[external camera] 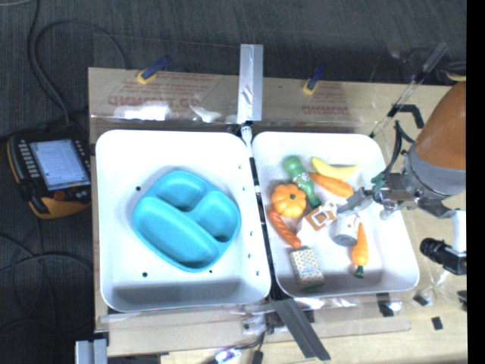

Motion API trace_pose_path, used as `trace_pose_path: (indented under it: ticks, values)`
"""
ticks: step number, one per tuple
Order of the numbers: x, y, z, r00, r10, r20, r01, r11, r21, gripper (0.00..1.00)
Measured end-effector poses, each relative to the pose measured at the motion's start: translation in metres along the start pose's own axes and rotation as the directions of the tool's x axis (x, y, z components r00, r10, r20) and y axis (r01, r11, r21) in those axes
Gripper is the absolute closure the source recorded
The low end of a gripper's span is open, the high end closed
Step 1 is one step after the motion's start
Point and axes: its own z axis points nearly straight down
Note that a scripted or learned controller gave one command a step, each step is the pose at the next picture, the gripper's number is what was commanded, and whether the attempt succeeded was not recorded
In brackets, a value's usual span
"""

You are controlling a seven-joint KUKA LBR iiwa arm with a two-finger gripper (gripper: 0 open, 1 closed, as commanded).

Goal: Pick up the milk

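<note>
The milk is a small white carton with an orange label, lying in the middle of the right bin. It sits between an orange pumpkin and a grey-white cup. My gripper reaches in from the right over the bin's right half, a little up and to the right of the milk and just above the cup. Nothing shows in its grip. The grey wrist and orange band stand behind it at the right edge.
Around the milk lie a green vegetable, a banana, two carrots, an orange roll and a speckled grey block. The left bin holds a blue divided plate.
</note>
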Motion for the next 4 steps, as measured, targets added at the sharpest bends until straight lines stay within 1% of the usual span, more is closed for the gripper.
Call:
trace_pose_path:
  ticks: [1,2,3,4]
  values:
    - [0.057,-0.020,0.062,1.000,0.006,0.000,-0.006,1.000,0.002,0.00]
    - [0.059,-0.019,0.053,1.000,0.006,-0.003,-0.006,1.000,0.004,1.00]
    - [0.117,-0.007,0.031,0.969,0.248,0.001,-0.248,0.969,0.002,1.00]
    - [0.150,-0.019,0.031,0.926,-0.379,0.000,0.379,0.926,0.001,1.00]
